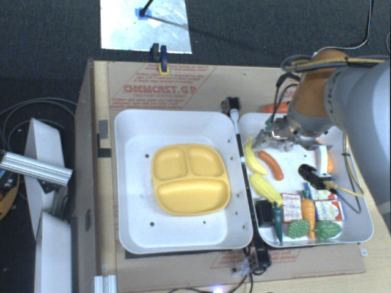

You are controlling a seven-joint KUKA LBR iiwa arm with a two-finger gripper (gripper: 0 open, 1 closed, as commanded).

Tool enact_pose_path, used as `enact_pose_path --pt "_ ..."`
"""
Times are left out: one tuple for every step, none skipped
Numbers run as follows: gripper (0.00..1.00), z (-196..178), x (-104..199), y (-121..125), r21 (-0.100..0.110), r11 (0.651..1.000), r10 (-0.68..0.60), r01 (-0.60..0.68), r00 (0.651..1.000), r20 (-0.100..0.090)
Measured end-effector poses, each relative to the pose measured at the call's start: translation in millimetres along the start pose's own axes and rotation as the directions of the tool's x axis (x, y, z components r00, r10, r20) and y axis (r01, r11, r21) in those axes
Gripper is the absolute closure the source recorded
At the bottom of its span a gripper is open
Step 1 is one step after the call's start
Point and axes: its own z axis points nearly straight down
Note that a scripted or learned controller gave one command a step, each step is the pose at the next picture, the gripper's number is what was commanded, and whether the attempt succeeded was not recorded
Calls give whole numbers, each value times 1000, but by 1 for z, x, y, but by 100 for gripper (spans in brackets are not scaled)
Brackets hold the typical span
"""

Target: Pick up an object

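Nearest the camera, well below the gripper (273, 137), the front of the right bin (360, 224) holds a packed cluster: a small carrot (308, 211), green leafy toys (311, 229), printed cartons (292, 206) and a dark green piece (278, 221). Closer to the gripper, a yellow corn cob (264, 188) lies along the bin's left wall, and a red sausage (270, 164) sits just below the gripper, with a banana (250, 157) just to its lower left. The gripper hangs low over the upper part of this bin; whether it is spread or closed cannot be told from here, and nothing is visibly caught in it. To its left, well apart, the left bin (134, 224) carries a yellow divided plate (189, 179). Judging by this, the pick is not yet done: closing on something, probably the sausage or banana, and lifting remain.
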Motion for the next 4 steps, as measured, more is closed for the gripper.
enact_pose_path --pt "0 4 -24 -55 12 1000 3 -3 1000 -3" --pt "0 4 -4 -18 9 1000 2 -2 1000 -2" --pt "0 4 -17 -63 12 1000 2 -2 1000 -4" --pt "0 -49 -54 -146 12 1000 4 -4 1000 -4"
